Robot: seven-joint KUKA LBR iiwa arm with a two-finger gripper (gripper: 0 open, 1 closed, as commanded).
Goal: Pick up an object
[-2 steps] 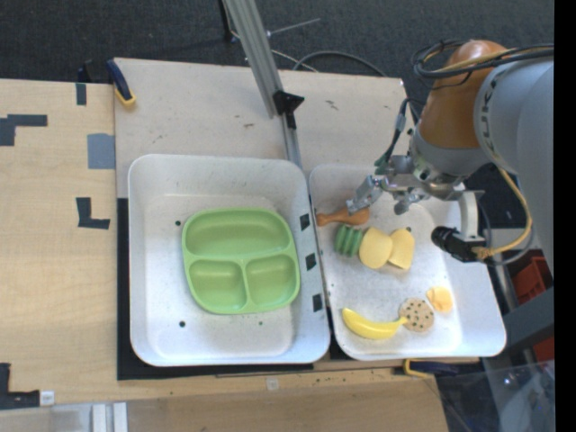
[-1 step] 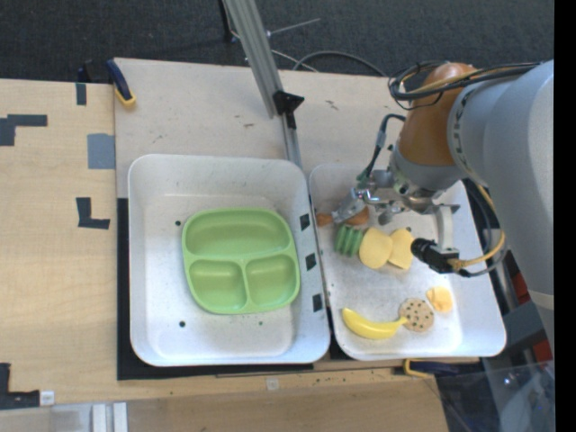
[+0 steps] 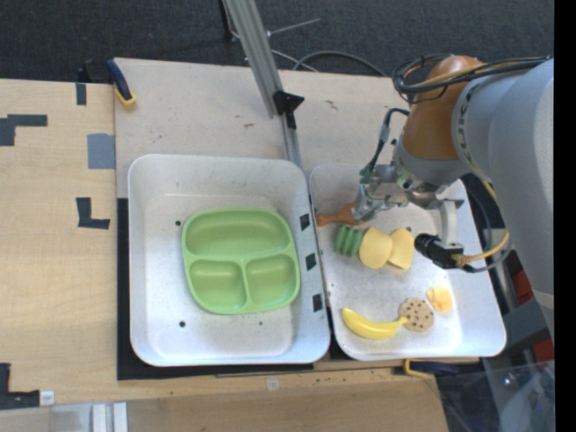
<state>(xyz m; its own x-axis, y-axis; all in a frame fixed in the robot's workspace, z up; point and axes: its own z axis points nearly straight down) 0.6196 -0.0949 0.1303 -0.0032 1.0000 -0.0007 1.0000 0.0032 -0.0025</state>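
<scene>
1. Two shallow white bins sit side by side on the bench: the left bin [image 3: 144, 241] and the right bin [image 3: 477, 327].
2. The left bin holds a green divided plate [image 3: 240, 260], lying flat near its middle.
3. The arm [image 3: 504, 124], grey with an orange band, reaches in from the right and bends down over the far part of the right bin.
4. Its gripper [image 3: 367, 207] hangs low near the bin's far-left corner, just above a green ridged piece [image 3: 348, 238] and beside an orange-brown object [image 3: 335, 215] that pokes toward the wall between the bins.
5. From here I cannot tell how the claw stands, or whether it has anything; the wrist hides it.
6. A pale yellow rounded toy [image 3: 387, 249] lies touching the green piece, on its right.
7. Nearer the front of the same bin lie a yellow banana [image 3: 369, 325], a speckled cookie [image 3: 416, 313] touching its tip, and a small orange-yellow piece [image 3: 440, 299] just beside the cookie.
</scene>
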